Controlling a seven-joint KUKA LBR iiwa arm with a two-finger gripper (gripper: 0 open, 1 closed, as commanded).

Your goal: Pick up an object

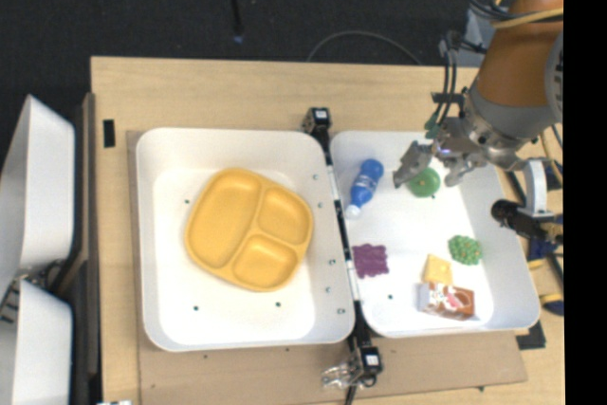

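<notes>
Gripper (434,168): fingers spread either side of green ball (424,182), right bin (398,299); to be centred, lowered before closing

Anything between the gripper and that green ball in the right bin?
Nothing visible. The gripper is right over the green ball, with a finger on each side. The blue bottle lies apart, toward the bin divider.

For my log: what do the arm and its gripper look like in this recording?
The arm enters from the right: a rounded, bulky body with a broad orange band above a grey wrist section. At the top sits a grey ring-shaped joint with a bluish rim. The gripper below is dark grey metal with two angular fingers. Thin dark cables run along the wrist's left side.
</notes>
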